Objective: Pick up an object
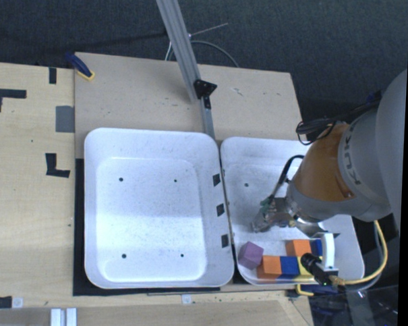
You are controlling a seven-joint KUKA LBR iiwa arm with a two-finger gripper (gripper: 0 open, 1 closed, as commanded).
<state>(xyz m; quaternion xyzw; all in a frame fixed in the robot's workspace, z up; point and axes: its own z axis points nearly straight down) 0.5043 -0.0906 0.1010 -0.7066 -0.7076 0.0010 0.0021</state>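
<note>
My gripper (pixel 263 220) reaches down into the right bin (pixel 255 161), near its middle, below the orange band of the arm. A purple block (pixel 251 253) lies in the bin's front left corner, just below and left of the gripper. To its right sit an orange block (pixel 272 264) and a blue block (pixel 289 265), and another orange block (pixel 297 248) lies behind them. Beside that one a further blue piece (pixel 316 247) shows. The blocks all rest on the bin floor, apart from the gripper.
The left bin (pixel 151 207) sits beside the right one on the wooden bench. A slanted metal rail (pixel 184 46) with a black clamp runs down to the bins' shared back edge. A white, yellow and black fitting (pixel 321 269) hangs over the right bin's front corner.
</note>
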